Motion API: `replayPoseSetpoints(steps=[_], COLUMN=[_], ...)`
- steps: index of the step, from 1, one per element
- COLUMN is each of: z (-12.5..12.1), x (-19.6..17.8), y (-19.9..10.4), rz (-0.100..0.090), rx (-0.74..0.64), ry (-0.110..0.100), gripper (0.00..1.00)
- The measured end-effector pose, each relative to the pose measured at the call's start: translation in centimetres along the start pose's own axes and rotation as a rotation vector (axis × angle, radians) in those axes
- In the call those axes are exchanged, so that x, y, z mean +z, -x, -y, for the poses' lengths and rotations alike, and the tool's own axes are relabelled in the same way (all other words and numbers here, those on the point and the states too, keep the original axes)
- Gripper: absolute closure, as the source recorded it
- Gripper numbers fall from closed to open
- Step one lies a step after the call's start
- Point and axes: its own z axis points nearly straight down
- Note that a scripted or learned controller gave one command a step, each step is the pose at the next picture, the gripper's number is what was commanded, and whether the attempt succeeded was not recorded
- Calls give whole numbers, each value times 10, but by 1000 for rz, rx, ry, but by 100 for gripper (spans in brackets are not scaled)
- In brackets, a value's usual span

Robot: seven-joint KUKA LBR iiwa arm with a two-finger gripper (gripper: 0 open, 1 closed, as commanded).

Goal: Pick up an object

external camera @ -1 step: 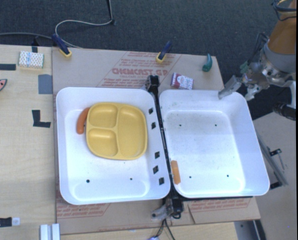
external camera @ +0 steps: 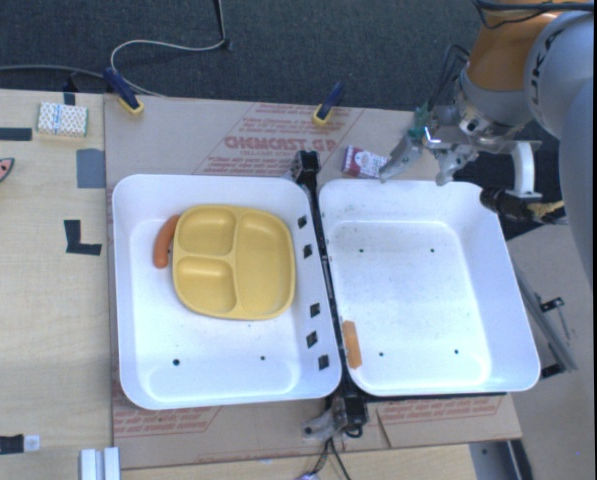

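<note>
Arm (external camera: 538,48) cut off at the top right edge. Orange sausage (external camera: 162,243) half hidden under the yellow plate (external camera: 233,261) in the left bin (external camera: 138,368). Gripper (external camera: 418,168) above the right bin's (external camera: 498,368) far rim, fingers spread, holding nothing. Second sausage (external camera: 351,344) lies by that bin's near left wall.

Two white bins (external camera: 128,298), right one speckled with dark dots. Yellow divided plate (external camera: 233,261) in left bin, orange sausage (external camera: 162,243) at its left edge. Second orange sausage (external camera: 351,343) near right bin's left wall. Arm (external camera: 538,38) grey with orange band. Brown cardboard (external camera: 248,143) with red print under the bins.
</note>
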Motion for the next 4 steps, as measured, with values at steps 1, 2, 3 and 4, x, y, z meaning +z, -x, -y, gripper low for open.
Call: replayPoseSetpoints(steps=[1,2,3,4], z=[1,0,0,0], x=[55,45,45,36], y=[-56,-57,-57,-57], rz=[0,1,2,1], rx=[1,-1,0,-2], ry=[-2,-2,-2,-2], gripper=[0,100,0,100])
